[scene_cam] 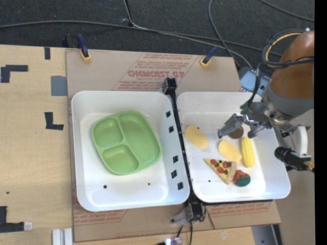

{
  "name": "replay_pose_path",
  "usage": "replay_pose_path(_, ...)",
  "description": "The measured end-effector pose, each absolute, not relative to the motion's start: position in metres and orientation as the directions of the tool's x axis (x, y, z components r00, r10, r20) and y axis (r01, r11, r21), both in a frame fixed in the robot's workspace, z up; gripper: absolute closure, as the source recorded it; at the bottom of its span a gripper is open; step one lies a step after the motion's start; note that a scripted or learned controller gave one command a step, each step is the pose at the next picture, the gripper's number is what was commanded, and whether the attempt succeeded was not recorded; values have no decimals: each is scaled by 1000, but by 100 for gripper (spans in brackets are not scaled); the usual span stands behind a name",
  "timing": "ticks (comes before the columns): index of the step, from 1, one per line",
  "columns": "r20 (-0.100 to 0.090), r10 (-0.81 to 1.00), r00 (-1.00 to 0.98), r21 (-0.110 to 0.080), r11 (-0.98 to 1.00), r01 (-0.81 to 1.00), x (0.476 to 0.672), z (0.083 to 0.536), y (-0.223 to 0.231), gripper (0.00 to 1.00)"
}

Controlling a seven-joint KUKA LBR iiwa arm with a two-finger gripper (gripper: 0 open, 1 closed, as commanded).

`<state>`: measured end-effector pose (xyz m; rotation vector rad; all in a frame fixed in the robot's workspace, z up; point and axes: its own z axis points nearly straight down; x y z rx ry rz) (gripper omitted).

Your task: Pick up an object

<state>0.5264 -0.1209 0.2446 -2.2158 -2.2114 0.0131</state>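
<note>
1 brown object (236, 133) seemingly under gripper (239, 127)

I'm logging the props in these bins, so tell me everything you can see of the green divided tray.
The light green divided plastic tray is a rounded rectangle with a raised rim and three compartments: one long section along its far-right side and two smaller ones along its near-left side. It looks smooth and slightly glossy. It lies flat and right side up, turned at an angle, near the middle of the left shallow white bin, resting on the bin's floor. Nothing lies in its compartments, and nothing else touches it.
</note>
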Motion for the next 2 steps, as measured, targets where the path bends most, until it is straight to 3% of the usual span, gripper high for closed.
replay_pose_path(1, 0, 1000, -2, -2, 2, 1000, 529, 251, -121, 0)
replay_pose_path(2, 0, 1000, -1, -6, 1, 1000, 537, 194, -116, 0)
